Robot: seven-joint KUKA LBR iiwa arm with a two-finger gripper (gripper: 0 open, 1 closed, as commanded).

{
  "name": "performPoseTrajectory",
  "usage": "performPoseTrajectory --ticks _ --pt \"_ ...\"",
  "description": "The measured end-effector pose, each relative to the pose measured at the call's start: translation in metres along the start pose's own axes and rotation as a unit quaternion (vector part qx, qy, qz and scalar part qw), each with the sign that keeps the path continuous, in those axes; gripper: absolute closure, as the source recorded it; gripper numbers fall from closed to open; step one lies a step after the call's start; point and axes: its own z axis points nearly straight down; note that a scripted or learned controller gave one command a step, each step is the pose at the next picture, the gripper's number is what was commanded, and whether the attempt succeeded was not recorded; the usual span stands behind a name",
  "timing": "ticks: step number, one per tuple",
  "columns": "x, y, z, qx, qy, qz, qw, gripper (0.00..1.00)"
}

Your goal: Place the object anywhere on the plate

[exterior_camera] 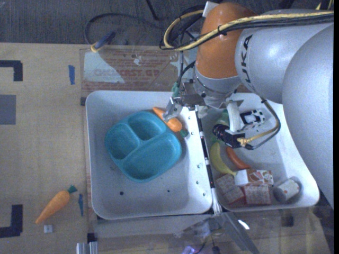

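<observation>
A blue divided plate (142, 146) lies in the left white bin (106, 194). An orange toy carrot (175, 124) with a green top sits at the plate's upper right rim, close to the wall between the bins. My gripper (171, 110) hangs right over the carrot's middle. Its fingers (170, 108) are closed across the carrot, and orange shows on both sides of them. The arm's orange band and grey wrist hide everything above the gripper.
A second toy carrot (53, 206) lies on the bench left of the bins. The right bin (302, 194) holds a banana (220, 160), a red item, small boxes (249, 189) and a grey piece (286, 190). Cables run over its upper part.
</observation>
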Motion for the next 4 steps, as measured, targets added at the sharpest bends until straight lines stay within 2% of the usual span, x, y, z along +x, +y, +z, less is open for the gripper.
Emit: performPoseTrajectory --ticks 1,2,3,4 --pt "-0.039 -0.065 0.019 0.001 0.000 0.106 0.9944 0.00" --pt "-0.040 -0.065 0.019 0.001 0.000 0.106 0.9943 0.00" --pt "-0.083 -0.145 0.019 0.001 0.000 0.111 0.9938 0.00" --pt "-0.084 -0.145 0.010 0.000 0.000 0.113 0.9936 1.00"
